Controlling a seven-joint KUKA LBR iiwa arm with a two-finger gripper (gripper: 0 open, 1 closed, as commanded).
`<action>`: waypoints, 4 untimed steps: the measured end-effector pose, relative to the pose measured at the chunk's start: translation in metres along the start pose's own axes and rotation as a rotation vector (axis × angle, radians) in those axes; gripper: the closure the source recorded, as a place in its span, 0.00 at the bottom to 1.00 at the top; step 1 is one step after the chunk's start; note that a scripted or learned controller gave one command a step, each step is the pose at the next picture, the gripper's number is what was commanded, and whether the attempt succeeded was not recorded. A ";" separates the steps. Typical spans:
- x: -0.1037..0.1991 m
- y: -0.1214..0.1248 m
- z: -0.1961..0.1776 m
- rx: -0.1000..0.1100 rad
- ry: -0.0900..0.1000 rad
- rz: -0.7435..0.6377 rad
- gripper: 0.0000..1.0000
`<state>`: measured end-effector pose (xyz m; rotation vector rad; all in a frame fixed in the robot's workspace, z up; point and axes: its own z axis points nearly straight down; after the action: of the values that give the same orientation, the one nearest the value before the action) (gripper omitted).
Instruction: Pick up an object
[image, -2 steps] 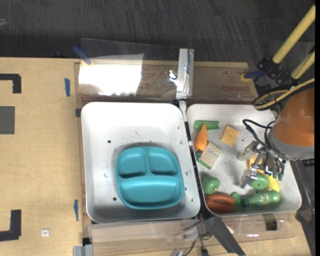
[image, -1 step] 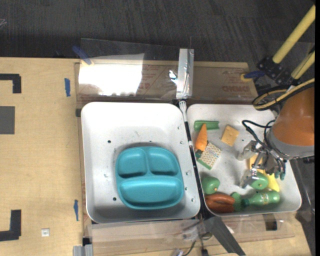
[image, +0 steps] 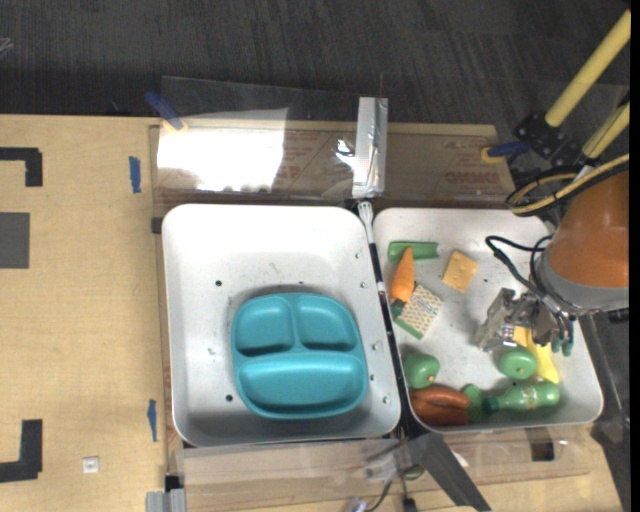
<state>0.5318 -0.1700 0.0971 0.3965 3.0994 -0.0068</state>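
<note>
Hand (image: 515, 335) low in right bin (image: 470, 228), above green toy (image: 517, 363); grip state unclear.

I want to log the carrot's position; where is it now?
In the camera view, the orange carrot lies in the right bin, near its left wall, just below a green piece.

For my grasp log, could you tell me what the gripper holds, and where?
It cannot be told: the metal gripper sits low over a round green toy and a yellow piece.
</note>
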 end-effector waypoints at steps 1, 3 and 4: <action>0.001 0.000 0.001 0.000 0.002 0.000 0.00; -0.066 -0.014 0.011 -0.002 0.005 -0.012 0.00; -0.005 -0.045 0.009 -0.004 0.007 0.149 0.00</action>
<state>0.5258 -0.2147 0.0879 0.6278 3.0677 0.0031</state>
